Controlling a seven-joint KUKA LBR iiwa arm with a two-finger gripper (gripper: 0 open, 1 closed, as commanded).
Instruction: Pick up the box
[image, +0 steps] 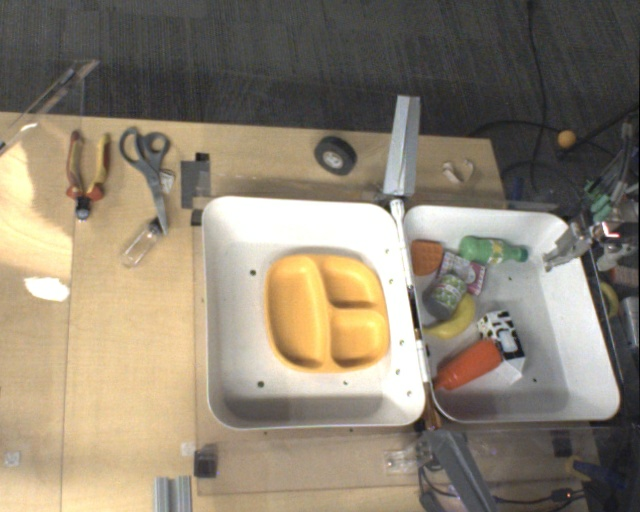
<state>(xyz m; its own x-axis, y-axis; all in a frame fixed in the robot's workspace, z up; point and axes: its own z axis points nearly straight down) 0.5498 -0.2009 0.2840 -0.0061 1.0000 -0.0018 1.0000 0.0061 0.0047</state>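
Bench (120, 330) of pale wood over dark carpet (250, 50); hand (565, 250) state unclear.

You find no readable text, brand, number or sign anywhere. Black-and-white patterned box (500, 334) in right bin (580, 400): print too small, only blotches. Crumpled pouch (452, 284) near it: coloured graphics, no legible letters. Green bottle (492, 249) at far side: label blurred, unreadable.
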